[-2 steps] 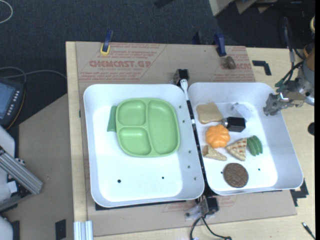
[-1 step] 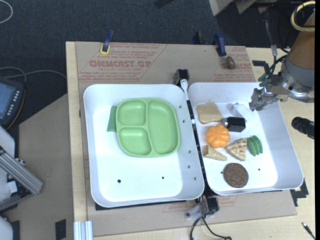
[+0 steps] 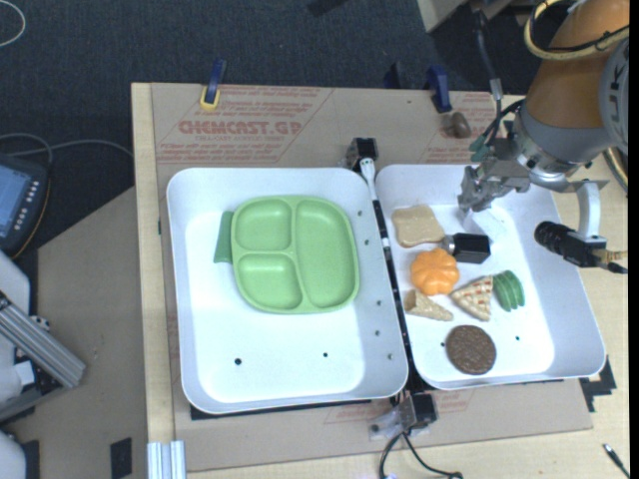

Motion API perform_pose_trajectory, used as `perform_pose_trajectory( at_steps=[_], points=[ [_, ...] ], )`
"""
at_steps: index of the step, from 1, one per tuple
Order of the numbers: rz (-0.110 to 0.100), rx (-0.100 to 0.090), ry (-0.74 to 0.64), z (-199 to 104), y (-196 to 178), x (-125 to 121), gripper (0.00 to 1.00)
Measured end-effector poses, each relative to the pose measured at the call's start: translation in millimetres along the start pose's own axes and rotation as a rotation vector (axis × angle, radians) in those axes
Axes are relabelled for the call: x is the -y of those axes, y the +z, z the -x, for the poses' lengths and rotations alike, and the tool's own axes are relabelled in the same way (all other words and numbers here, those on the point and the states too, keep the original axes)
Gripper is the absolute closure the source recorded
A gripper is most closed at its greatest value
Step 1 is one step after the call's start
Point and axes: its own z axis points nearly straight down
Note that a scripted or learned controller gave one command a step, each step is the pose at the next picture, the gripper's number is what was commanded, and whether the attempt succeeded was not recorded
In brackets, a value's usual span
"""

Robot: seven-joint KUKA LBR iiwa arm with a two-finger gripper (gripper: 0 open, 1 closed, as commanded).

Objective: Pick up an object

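I see the tool point(image 3: 477, 196) over the right bin point(image 3: 559, 297), near its far edge; can't tell whether it's apart or together. Nothing visible in it. Task things lie in that bin, toward the near tabletop edge from the tool: tan bread slice point(image 3: 417, 226) just left of and below it, black block point(image 3: 469, 246) directly below, orange pumpkin-like piece point(image 3: 434, 270), pizza wedge point(image 3: 474, 297), green ribbed piece point(image 3: 509, 289), brown round cookie point(image 3: 470, 349). Left bin point(image 3: 200, 357) carries a green divided plate point(image 3: 295, 252).
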Motion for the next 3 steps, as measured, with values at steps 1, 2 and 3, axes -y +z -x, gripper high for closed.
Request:
perform_pose_trajectory(
  at_steps=[1, 2, 3],
  points=[
    [0.002, 0.001, 0.002, -33, -17, -4, 1.00],
    [-0.007, 0.001, 0.007, -28, 4, -8, 1.00],
    [-0.005, -0.001, 0.006, -35, -7, 3, 1.00]
  ],
)
